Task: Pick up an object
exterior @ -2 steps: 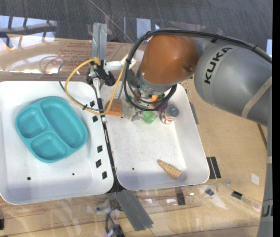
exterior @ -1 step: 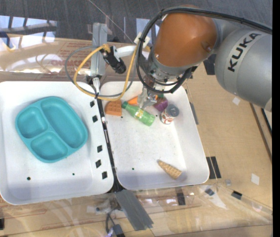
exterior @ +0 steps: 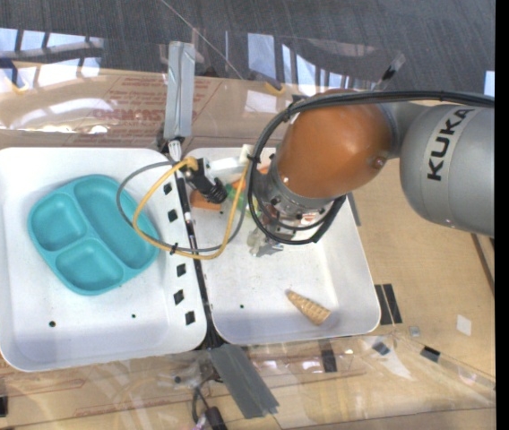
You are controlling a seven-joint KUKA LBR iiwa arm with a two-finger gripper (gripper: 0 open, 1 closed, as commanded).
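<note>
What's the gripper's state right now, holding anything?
Gripper: cannot be told, open or closed, or holding anything; it hangs over the right bin.

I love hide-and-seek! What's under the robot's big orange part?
The white bin. An orange thing peeks out beside the arm, and a cone lies clear of it. The bin floor straight below is covered, so anything there is hidden.

pale bench [exterior: 443, 267] bears two white bins side by side, rims touching. left bin [exterior: 21, 330] holds a teal tray [exterior: 89, 233], flat. right bin [exterior: 254, 303] has a tan cone [exterior: 308, 305] on its side near the front rim. brown cardboard [exterior: 102, 106] lies behind the bins.
</note>
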